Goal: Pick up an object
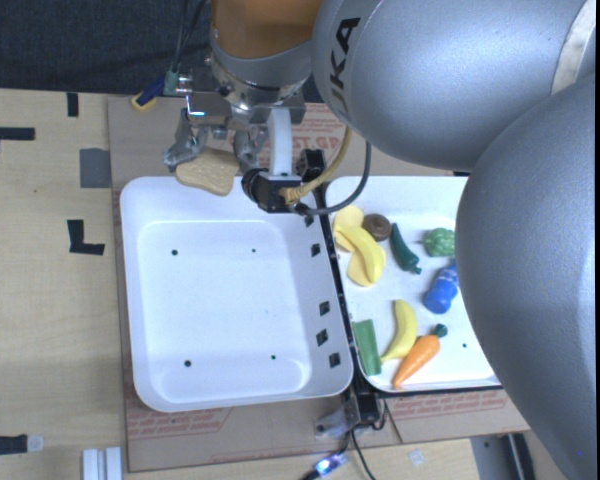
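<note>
One grey arm (450, 58) enters from the right and spans the upper part of the view, its orange band (260, 13) directly above the wrist, with the hand (212, 158) suspended over the far rim of the left bin (220, 368). The fingers (185, 151) pinch a tan, bread-like piece (207, 175) that hangs at that rim. Black lettering on the arm casing reads "KA", the visible part of a larger word. The right bin (460, 373) contains two yellow bananas (360, 248), a third banana (403, 330), a carrot (416, 358), a blue item (441, 291), a green broccoli-like piece (439, 241) and a brown item (377, 226). Both bins rest on the bench (40, 318).
</note>
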`<control>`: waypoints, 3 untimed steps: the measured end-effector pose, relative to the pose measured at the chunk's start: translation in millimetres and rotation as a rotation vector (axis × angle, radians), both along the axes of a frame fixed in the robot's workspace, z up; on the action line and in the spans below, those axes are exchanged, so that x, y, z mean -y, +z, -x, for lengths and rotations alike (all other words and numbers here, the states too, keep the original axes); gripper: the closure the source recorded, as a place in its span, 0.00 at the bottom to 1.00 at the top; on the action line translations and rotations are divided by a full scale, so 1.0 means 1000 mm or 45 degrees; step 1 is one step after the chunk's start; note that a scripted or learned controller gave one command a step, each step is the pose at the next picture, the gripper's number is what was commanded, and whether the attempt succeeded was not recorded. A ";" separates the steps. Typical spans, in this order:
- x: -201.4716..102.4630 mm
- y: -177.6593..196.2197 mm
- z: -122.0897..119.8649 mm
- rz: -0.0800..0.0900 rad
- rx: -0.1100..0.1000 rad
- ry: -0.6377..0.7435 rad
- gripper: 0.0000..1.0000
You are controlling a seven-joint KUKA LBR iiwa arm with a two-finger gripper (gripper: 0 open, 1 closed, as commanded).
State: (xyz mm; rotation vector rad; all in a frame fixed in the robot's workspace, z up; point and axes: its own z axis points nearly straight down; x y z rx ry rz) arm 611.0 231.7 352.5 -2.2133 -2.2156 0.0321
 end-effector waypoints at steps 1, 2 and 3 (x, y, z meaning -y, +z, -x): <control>-0.002 0.156 0.031 -0.019 0.045 0.005 1.00; -0.001 0.184 -0.012 -0.009 0.032 -0.001 1.00; 0.028 0.180 -0.059 -0.006 0.026 -0.005 1.00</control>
